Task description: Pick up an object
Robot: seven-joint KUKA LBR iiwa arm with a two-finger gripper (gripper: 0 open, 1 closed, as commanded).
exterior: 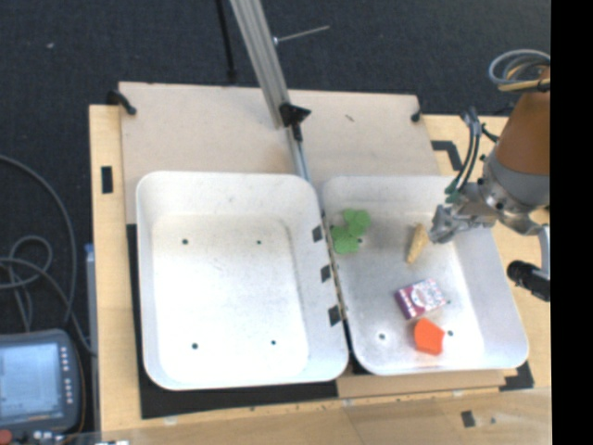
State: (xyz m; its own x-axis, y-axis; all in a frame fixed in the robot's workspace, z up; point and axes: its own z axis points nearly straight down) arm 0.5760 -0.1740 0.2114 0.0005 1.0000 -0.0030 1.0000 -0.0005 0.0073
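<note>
- Reaching in from the right, your arm (521, 146) sets its gripper (441, 227) over the right bin (491, 276), just right of a tan wedge (418, 243).
- You cannot tell how wide the claw stands.
- Green toy (350, 231): left side of that bin.
- Purple packet (421, 297) and orange block (428, 336): near side.
- Left bin (157, 267): alongside.

I'm looking down on a pale wooden table (109, 276) ringed by dark carpet floor (56, 54). Black cables (28, 248) loop at left, a small screen (35, 378) glows below them, and a metal rail (259, 44) slants overhead.
</note>
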